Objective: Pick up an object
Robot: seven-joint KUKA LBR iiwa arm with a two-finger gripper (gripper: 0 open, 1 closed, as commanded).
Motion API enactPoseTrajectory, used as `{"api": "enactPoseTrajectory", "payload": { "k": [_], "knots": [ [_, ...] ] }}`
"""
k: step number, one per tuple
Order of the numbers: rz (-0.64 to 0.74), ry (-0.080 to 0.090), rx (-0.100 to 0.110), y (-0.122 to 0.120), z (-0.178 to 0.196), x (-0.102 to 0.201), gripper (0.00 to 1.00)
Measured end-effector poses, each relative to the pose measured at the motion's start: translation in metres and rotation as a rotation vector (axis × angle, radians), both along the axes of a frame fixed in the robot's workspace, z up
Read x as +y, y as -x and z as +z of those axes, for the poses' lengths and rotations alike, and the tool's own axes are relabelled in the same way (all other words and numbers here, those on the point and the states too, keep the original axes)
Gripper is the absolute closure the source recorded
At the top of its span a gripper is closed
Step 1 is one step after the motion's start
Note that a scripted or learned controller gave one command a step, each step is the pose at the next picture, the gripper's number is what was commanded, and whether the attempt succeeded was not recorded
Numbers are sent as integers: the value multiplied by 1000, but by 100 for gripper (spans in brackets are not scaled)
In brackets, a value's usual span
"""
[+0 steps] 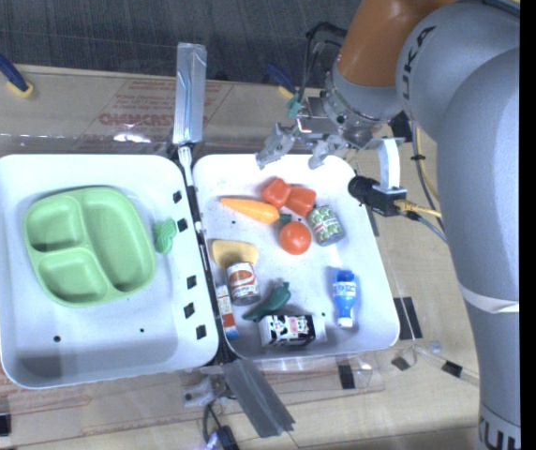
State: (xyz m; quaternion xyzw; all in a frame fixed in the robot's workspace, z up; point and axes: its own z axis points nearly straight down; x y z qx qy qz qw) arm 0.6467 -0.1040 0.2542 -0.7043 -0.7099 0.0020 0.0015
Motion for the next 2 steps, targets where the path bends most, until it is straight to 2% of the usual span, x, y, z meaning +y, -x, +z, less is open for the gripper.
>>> {"api": "enactPoseTrajectory", "payload": {
  "k": [1,2],
  "knots": [
    [-48,-1,4,3,-99,-17,0],
    [42,6,-23,26,-152,0,0]
  ]
}}
